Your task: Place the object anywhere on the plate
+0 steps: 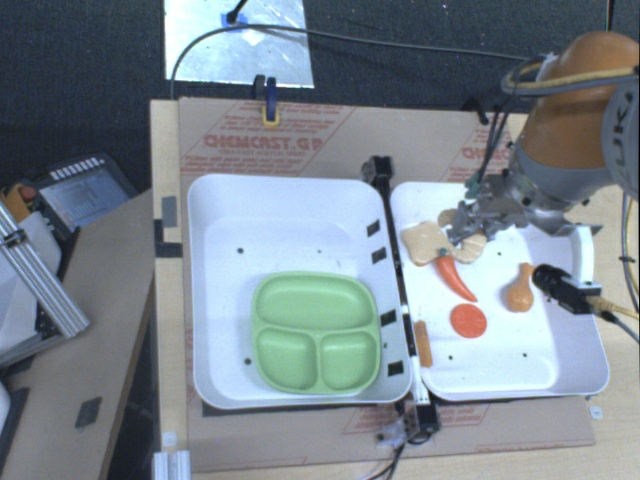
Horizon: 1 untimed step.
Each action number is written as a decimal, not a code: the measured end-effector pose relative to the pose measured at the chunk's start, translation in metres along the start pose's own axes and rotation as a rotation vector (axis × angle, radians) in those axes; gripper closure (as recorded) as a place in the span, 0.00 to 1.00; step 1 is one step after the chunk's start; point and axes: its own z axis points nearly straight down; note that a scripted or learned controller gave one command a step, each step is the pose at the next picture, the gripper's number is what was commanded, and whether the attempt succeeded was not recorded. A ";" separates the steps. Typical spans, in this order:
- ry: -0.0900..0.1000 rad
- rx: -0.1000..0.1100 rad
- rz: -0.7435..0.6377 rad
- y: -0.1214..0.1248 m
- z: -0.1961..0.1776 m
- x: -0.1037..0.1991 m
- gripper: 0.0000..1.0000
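A green divided plate (315, 331) lies in the left white bin (225, 228), toward its front. The right bin (570, 368) holds a tan bread-like piece (424, 241), an orange carrot (457, 277), a red round slice (468, 320) and a tan pear-shaped piece (519, 290). My gripper (465, 230) hangs low over the back of the right bin, right beside the bread piece and just above the carrot's thick end. Whether anything sits between its fingers is not visible.
A small orange stick (423, 345) lies along the divider between the two bins. A yellow clamp (270, 103) sits on the cardboard behind the left bin. Grey equipment (40, 268) stands off the bench's left side.
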 end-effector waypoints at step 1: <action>-0.001 0.000 0.001 -0.013 0.000 0.054 1.00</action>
